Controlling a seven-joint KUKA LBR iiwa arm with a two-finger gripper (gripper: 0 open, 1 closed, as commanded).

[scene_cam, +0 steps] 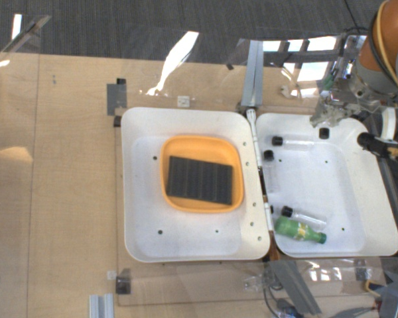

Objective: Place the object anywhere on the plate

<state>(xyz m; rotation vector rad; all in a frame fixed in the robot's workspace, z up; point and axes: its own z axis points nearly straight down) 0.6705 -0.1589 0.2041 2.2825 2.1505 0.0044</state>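
The arm (391, 38) hangs above the right bin's (358, 244) far edge, its claw (331, 108) unreadable.

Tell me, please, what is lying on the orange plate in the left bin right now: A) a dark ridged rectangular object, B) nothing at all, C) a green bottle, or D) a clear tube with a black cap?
A: a dark ridged rectangular object lies flat on the orange plate, while the green bottle lies in the right bin.
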